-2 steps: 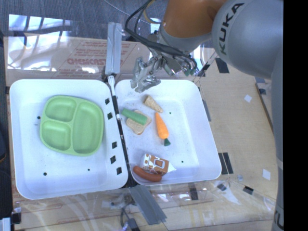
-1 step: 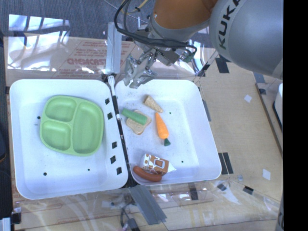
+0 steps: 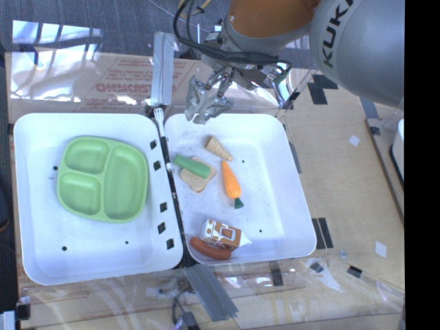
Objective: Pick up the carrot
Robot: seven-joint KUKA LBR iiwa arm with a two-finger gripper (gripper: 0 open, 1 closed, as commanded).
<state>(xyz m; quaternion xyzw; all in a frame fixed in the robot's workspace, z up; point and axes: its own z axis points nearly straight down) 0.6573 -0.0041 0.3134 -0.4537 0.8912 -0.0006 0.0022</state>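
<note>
The carrot (image 3: 231,182), orange with a green stem end, lies in the middle of the right bin (image 3: 289,184), pointing toward the back. My gripper (image 3: 205,108) hangs over the bin's back left rim, well behind and left of the carrot. Its metal fingers (image 3: 197,100) stand slightly apart with nothing between them.
In the right bin also lie a bread slice with a green piece (image 3: 194,170), a tan wedge (image 3: 218,148), a small printed carton (image 3: 221,233) and a sausage (image 3: 210,251) near the front. The left bin holds a green divided plate (image 3: 103,178).
</note>
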